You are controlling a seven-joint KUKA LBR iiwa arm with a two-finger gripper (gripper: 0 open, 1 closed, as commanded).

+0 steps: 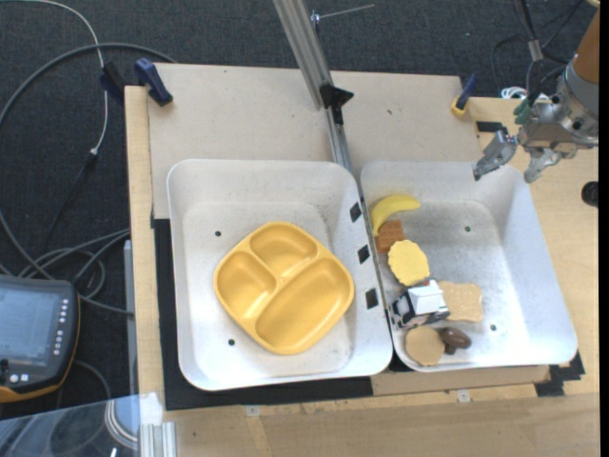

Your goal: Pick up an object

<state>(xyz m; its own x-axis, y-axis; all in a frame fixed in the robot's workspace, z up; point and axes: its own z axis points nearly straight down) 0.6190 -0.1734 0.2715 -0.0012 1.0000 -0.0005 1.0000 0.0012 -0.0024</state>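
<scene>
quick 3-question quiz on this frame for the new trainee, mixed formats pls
1. True or false: the yellow divided plate lies in the left bin.
2. Multiple choice: where in the right bin are the food items, such as the banana, gathered? A) along its left side, near the divider B) along its right wall C) at its far edge by the gripper
3. Fill in: the gripper hangs with fingers spread over the right bin's far ____ corner.

Key: 1 true; 2 A; 3 right
</scene>
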